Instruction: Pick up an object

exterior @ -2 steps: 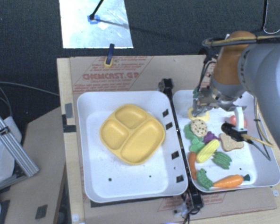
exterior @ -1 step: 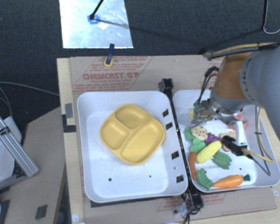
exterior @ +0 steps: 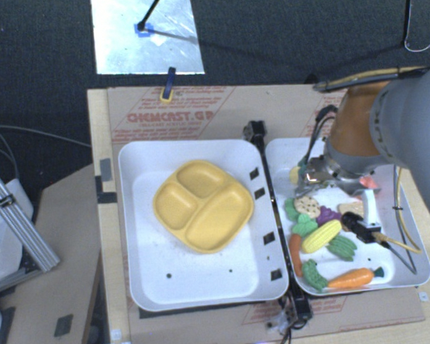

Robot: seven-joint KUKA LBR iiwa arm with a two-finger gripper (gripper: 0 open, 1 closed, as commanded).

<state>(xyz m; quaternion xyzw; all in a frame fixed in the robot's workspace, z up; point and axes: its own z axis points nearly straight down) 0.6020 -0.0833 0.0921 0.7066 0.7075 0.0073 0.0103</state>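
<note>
1. You've got the end effector (exterior: 311, 175) over the upper-left part of the right bin (exterior: 423, 267), w/ the arm reaching in from the right. You can't tell from this angle whether it's wide or narrow, and nothing shows as held.
2. Task thing = any toy food, all in that right bin. The corn (exterior: 320, 235) is mid-bin, the carrot (exterior: 348, 278) lies along the near wall, the cookie (exterior: 308, 205) is just below the end effector, and a small yellow piece (exterior: 295, 174) is just beside it.
3. The items lie jumbled and touching, prob. tipped in loose, so expect neighbours to shift on a grab.
4. The left bin (exterior: 145, 281) carries a yellow divided plate (exterior: 202, 205), flat and approx. centred, well apart from the food.
5. Judgement: you're at the approach stage and the pick isn't done yet. The cookie or yellow piece looks the closest target.
</note>
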